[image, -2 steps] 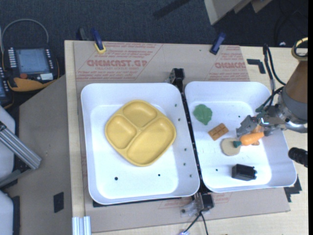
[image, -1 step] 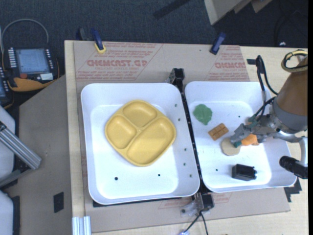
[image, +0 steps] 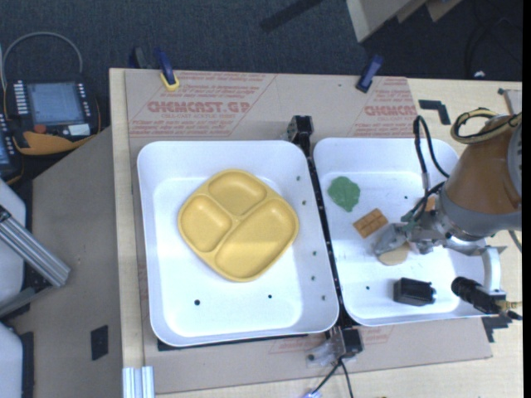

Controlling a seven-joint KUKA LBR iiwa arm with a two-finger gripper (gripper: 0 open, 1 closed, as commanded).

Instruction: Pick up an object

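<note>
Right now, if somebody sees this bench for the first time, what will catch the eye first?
Probably the yellow divided plate, lying alone in the left bin. Next, the grey arm with its orange band reaching into the right bin, its claw low among a green lump, a brown block and a black piece.

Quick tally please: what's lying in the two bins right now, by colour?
Yellow: 1, the divided plate in the left bin
Green: 1, lump
Brown: 1, block
Tan: 1, piece at the gripper
Black: 1, block
Total: 5
</note>
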